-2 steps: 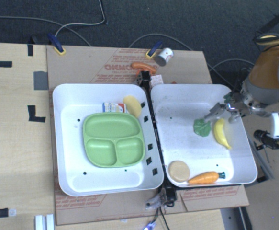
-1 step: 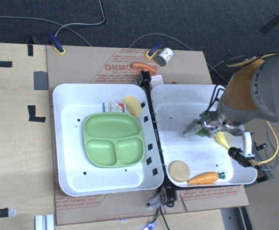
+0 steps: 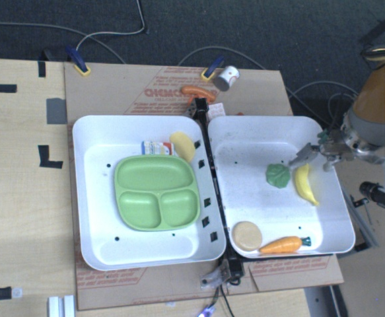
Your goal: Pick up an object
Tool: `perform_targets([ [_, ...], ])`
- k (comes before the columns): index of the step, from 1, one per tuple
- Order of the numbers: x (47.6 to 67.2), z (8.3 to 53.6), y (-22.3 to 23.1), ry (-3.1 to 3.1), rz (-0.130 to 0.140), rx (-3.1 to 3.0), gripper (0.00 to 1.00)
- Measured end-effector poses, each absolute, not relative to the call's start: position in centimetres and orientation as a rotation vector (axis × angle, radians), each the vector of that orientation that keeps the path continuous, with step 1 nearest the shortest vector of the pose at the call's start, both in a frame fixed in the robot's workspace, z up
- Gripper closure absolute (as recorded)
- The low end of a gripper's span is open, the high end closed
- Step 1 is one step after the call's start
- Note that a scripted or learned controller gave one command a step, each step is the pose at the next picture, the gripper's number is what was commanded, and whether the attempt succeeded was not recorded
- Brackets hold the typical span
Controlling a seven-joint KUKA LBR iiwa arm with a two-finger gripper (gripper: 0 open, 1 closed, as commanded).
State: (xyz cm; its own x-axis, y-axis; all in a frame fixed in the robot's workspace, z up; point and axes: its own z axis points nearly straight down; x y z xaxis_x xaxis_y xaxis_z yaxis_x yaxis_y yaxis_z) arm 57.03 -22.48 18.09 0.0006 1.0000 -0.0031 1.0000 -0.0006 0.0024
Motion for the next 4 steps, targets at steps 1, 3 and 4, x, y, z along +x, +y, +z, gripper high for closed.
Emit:
perform_targets([
  [1, 60.8, 8.7, -18.0, 2.221, 0.003, 2.217, 0.0],
  [3, 55.8, 8.7, -13.6, 2.223, 0.006, 2.217, 0.0],
  [4, 59.0, 11.7, -17.1, 2.221, -0.002, 2.22, 0.0],
])
